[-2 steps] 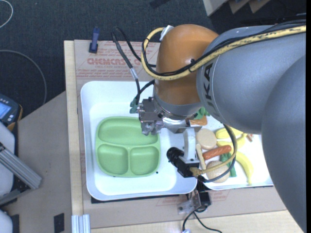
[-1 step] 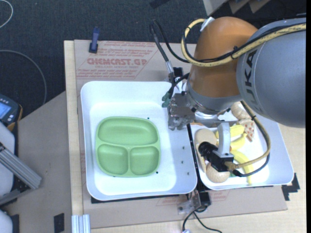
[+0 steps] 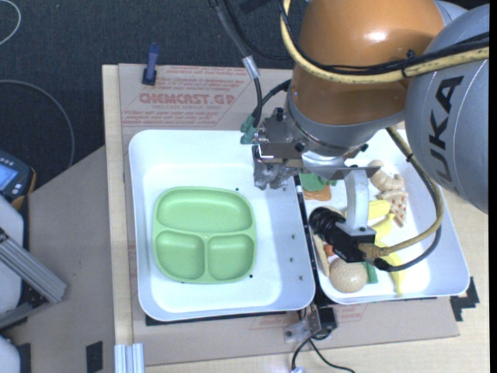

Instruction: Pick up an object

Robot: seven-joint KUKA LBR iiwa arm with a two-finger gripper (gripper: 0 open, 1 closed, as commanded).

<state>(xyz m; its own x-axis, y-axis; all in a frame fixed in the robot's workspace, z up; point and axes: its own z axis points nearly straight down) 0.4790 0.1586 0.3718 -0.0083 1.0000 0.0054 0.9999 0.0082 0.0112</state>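
Far left, a grey device with a blue screen point(image 3: 11, 179) sits off the table point(image 3: 74, 208). A blue clip point(image 3: 150, 64) lies on the brown sheet point(image 3: 186, 95) printed CHEMCAST, behind the bins.

The left bin point(image 3: 142, 208) holds a green three-compartment plate point(image 3: 204, 233), lying flat in its front-left part, apart from the walls.

The arm point(image 3: 365, 53) comes in from the right; its orange band hangs over the back of the right bin point(image 3: 460, 274), and the metal wrist block point(image 3: 272, 155) sits right over the wall between the two bins. Below it a white bracket point(image 3: 358, 200) and a black cylinder point(image 3: 335, 231) reach down into the right bin among the items. I can't tell if the jaws are apart or together, and I see nothing clearly held.

Pickable things are all in the right bin:
- An orange-and-green piece point(image 3: 314, 183) sits at the back left.
- A beige round piece point(image 3: 347, 277) is at the front, touching the black part.
- Yellow pieces point(image 3: 386, 210) lie mid-bin.
- Tan waffle-like pieces point(image 3: 393, 193) lie just beside the yellow ones, toward the back right.
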